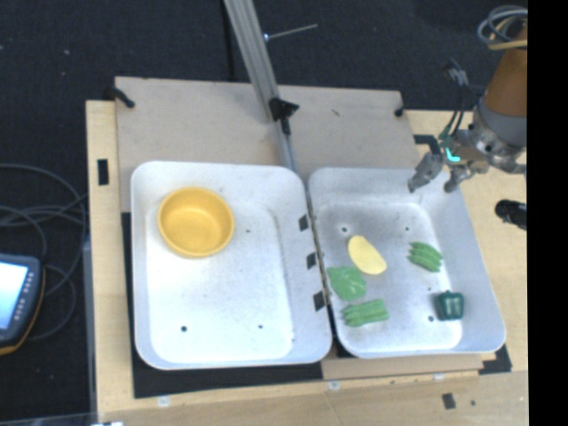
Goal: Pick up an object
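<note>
The right bin holds a pale yellow oval piece, a light green lump, a green ridged piece, a smaller green ridged piece and a dark green block. My gripper hangs over the bin's far right corner, open, with nothing between its fingers. It is well above and behind the objects.
A yellow bowl sits in the far left part of the left bin. A slanted metal post rises behind the bins. A pendant screen and cables lie off the bench at left.
</note>
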Robot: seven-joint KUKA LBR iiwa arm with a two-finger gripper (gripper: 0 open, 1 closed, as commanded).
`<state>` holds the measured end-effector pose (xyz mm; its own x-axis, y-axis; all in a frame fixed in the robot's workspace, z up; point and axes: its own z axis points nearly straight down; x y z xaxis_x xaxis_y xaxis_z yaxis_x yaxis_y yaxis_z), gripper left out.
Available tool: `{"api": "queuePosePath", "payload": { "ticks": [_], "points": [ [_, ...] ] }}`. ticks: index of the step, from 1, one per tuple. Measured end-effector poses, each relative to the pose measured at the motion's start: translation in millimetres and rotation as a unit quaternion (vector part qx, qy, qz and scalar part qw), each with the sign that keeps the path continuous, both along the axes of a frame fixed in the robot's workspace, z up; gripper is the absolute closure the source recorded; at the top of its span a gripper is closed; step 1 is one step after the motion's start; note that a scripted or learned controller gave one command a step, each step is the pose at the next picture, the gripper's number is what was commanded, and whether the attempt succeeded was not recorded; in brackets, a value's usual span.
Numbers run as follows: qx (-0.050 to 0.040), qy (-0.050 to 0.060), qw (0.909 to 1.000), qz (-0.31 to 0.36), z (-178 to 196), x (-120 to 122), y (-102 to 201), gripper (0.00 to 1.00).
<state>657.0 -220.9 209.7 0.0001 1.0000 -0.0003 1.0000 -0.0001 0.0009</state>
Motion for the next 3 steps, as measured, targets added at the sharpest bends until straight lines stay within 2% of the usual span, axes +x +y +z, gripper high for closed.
{"api": "queuePosePath", "payload": {
  "ticks": [1,3],
  "points": [
    [0.0000,0.000,1.0000,0.000,0.0,0.0,0.0,0.00],
    [0.0001,0.002,1.0000,0.000,-87.5,-8.4,-5.6,0.00]
  ]
}}
